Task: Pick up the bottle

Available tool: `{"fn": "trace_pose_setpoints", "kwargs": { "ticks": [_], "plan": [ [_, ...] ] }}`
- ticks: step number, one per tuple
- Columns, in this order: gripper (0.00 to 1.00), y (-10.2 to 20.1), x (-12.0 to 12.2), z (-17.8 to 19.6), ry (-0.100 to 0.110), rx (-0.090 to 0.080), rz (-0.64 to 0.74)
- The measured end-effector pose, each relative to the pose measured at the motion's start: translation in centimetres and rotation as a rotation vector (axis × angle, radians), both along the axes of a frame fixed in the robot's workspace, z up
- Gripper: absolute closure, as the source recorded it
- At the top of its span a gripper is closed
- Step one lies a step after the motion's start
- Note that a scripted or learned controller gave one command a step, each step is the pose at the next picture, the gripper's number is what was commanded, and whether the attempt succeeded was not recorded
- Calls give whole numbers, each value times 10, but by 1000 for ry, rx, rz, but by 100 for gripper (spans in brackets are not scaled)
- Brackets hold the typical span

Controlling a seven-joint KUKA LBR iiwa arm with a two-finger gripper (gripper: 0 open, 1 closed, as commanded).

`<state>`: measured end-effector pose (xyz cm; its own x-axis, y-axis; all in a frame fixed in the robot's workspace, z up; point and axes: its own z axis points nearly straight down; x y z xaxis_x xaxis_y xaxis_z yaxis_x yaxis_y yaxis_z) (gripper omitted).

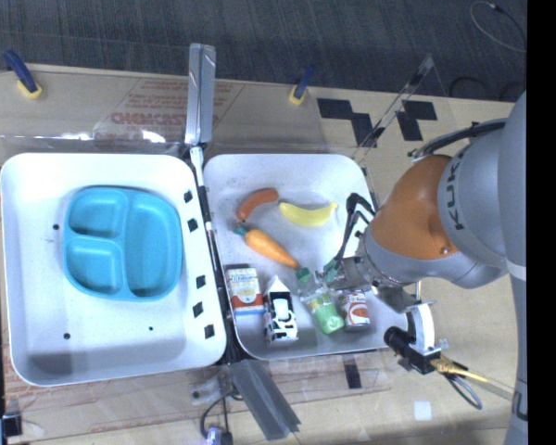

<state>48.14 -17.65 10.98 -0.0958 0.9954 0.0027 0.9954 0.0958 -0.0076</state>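
The end effector (338,281) hangs low over the right bin (287,170); I cannot tell its opening. The green bottle (326,315) lies just below it, crowded by a can (356,311). Descend squarely, avoiding neighbours.

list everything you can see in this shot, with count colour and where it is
left bin: 1, white, left half of the bench
right bin: 1, white, beside the left bin
divided plate: 1, light blue, middle of the left bin
sausage: 1, orange-red, upper part of the right bin
banana: 1, yellow, right of the sausage
carrot: 1, orange with a green end, below the sausage
carton: 1, white and orange, lower left of the right bin
box: 1, white and black, right of the carton
bottle: 1, green, lower part of the right bin
can: 1, red and white, right of the bottle
arm: 1, grey with an orange band, reaching in from the right
gripper: 1, dark, just above the bottle
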Motion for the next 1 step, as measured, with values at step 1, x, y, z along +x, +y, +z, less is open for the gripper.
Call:
{"fn": "trace_pose_setpoints", "kwargs": {
  "ticks": [1],
  "plan": [
    [100,96,-1,104,-2,-2,-111]
  ]
}}
